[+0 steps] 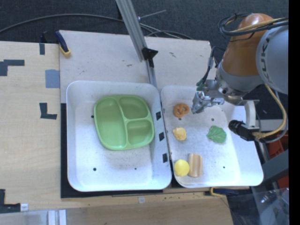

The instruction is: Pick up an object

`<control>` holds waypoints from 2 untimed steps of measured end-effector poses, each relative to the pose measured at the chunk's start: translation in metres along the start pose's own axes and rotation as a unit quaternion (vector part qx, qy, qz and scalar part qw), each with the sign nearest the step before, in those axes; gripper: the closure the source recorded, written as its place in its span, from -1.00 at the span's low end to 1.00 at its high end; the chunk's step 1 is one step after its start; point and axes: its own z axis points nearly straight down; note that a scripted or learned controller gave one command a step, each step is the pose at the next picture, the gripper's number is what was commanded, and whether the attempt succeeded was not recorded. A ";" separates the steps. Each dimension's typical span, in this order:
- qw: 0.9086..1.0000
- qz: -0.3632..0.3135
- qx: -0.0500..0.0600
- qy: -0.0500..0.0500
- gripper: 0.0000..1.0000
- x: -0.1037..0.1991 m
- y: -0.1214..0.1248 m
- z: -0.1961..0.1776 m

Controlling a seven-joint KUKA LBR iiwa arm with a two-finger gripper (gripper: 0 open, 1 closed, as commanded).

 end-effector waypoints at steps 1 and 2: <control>1.000 0.000 0.001 0.000 1.00 0.056 0.007 0.014; 1.000 -0.001 0.000 0.000 1.00 0.104 0.018 0.005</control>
